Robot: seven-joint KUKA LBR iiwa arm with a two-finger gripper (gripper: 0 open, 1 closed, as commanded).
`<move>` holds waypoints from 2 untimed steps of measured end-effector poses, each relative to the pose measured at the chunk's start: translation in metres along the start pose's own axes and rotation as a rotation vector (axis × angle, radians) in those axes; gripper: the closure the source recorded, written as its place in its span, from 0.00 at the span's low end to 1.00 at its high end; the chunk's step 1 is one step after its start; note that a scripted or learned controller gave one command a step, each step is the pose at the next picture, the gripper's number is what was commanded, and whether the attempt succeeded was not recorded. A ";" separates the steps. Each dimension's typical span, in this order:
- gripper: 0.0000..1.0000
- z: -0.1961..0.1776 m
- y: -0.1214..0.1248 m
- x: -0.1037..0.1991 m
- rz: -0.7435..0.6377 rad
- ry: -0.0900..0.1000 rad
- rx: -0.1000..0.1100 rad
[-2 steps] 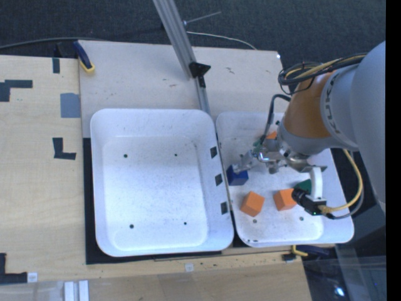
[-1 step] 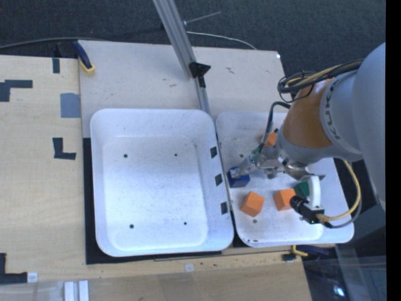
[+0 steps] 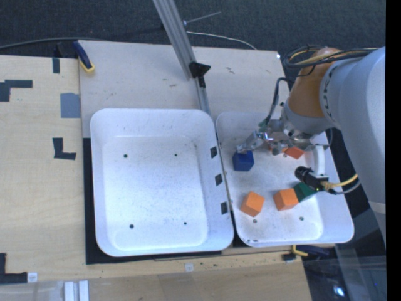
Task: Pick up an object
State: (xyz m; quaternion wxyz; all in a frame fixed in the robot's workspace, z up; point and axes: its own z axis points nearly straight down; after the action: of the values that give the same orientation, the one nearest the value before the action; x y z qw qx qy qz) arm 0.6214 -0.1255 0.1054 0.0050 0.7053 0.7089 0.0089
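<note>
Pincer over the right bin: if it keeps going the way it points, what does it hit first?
Most likely the blue cube, just beyond the pincer tips toward the left; depth is hard to judge from above.

The arm (image 3: 351, 99) is cut off by the right edge of the view, so its base cannot be seen. Its wrist covers the far right corner of the right bin (image 3: 313, 231). The end effector (image 3: 260, 140) is small and blurred; whether it touches the blue cube (image 3: 243, 161) just beside it cannot be told. A red-orange object (image 3: 293, 153) is half hidden under the wrist, and its shape is unclear. The green object (image 3: 306, 192) is partly covered by a black part. The desk (image 3: 37, 187) runs out of the view at the left.
</note>
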 end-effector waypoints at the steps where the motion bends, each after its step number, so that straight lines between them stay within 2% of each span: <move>1: 0.00 0.013 0.025 0.036 -0.001 -0.005 0.017; 2: 0.00 0.014 0.022 0.034 0.003 -0.007 0.021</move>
State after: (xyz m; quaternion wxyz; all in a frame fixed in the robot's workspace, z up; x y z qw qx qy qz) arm 0.6440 -0.0917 0.0919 0.0000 0.7062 0.7080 -0.0011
